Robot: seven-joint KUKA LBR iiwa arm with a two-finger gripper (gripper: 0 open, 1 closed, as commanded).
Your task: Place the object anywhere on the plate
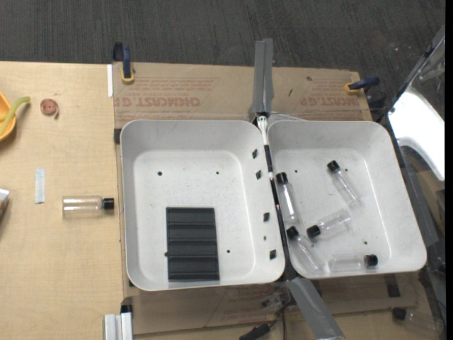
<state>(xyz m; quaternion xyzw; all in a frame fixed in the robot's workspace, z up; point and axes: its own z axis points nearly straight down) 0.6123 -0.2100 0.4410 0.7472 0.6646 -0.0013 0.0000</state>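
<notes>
A dark ribbed rectangular plate [192, 244] lies flat in the left bin [141, 190], near its front wall. Several clear vials with black caps lie in the right bin [386, 190]. One vial [286, 195] runs along the bin's left wall. Another [342, 183] lies slanted toward the back. A third [330, 226] sits near the middle. Two more rest by the front wall, at the left corner [304, 252] and toward the right [352, 263]. Nothing rests on the plate.
On the wooden bench left of the bins lie a clear bottle with a black cap [86, 204], a small white strip [39, 186], a round pink disc [48, 107] and a yellow-orange object [7, 115]. A white curved body [419, 122] stands at the right edge.
</notes>
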